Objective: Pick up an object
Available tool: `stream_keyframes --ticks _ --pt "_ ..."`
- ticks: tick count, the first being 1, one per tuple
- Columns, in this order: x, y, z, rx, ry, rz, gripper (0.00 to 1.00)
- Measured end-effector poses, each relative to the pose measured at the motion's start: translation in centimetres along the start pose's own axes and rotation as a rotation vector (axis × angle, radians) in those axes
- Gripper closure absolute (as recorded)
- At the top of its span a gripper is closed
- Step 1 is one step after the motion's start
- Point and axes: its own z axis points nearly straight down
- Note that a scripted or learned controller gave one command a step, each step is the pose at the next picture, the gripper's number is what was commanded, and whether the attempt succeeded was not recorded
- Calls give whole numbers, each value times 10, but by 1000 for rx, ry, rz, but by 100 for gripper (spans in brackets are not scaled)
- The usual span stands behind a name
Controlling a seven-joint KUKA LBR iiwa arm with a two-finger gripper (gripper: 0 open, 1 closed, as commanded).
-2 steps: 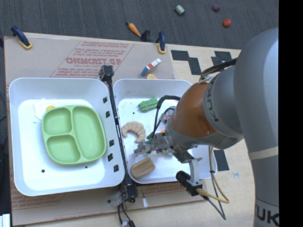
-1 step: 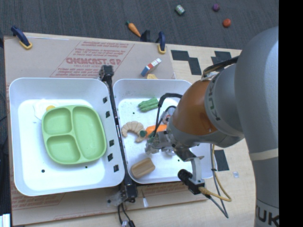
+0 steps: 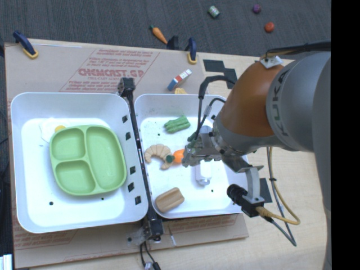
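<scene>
A cardboard-topped bench (image 3: 112,66) on dark carpet bears two white bins: the left bin (image 3: 22,207) holds a green tray (image 3: 87,159), the right bin (image 3: 216,207) a croissant (image 3: 158,153), a green toy (image 3: 177,124) and a bread roll (image 3: 169,199). The gripper (image 3: 188,155) hangs low beside a small orange piece (image 3: 178,156) next to the croissant; how wide it stands I cannot tell. These look like light, stiff, smooth plastic toys that may slip, so the croissant is probably best pinched across its thick middle.

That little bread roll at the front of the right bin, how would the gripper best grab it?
Probably from straight above, closing across the narrow middle of the bread roll. It lies flat and slightly slanted, longer than it is wide, so the short width suits a two-finger pinch. It sits near the front wall of the right bin, with room either side.
</scene>
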Motion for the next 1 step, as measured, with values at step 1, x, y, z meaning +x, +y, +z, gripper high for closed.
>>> stream_keyframes --ticks 1 --pt "-39 13 23 4 0 1 100"
